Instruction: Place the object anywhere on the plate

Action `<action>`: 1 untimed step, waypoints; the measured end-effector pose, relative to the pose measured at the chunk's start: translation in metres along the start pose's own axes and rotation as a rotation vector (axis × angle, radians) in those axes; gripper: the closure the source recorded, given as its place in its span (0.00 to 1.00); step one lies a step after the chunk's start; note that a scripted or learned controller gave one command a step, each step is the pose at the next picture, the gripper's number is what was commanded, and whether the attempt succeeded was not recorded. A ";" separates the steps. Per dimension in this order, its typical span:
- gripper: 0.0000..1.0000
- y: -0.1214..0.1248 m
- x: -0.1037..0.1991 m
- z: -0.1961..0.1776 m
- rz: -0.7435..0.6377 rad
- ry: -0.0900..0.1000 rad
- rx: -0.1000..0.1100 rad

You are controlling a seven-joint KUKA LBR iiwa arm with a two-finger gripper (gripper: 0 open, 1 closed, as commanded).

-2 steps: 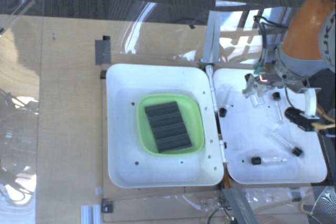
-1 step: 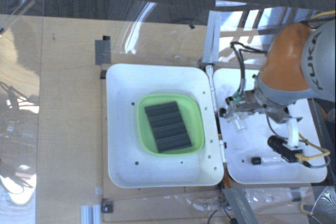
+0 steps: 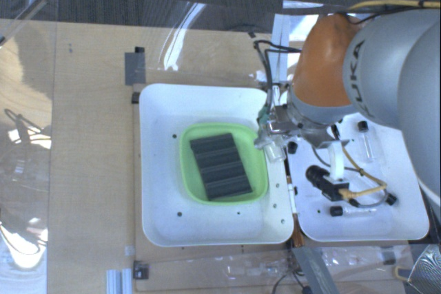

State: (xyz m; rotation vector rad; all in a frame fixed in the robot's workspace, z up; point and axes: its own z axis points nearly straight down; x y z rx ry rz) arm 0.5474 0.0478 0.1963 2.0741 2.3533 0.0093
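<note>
The claw point(image 3: 270, 142) hangs at the inner edge of the left bin point(image 3: 158, 217), right by the seam where it meets the right bin point(image 3: 406, 217). The grey arm with its orange band point(image 3: 324, 65) covers it from above, so I cannot tell whether the claw is wide or narrow.

Left of the claw and a little lower in the view lies the dark grey ribbed block point(image 3: 220, 166). It rests flat on the green plate point(image 3: 189, 148), apart from the claw. The plate's right rim is just beside the claw.

The block's long axis runs mostly from the far side of the view to the near side. It is tilted, so its near end leans toward the claw's side and its far end points away to the left. Its ribs run across the short way.

The plate sits near the middle of the left bin, and both bins stand on the wooden desk point(image 3: 83, 148)
</note>
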 end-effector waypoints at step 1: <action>0.00 0.000 0.000 0.000 0.001 0.000 0.000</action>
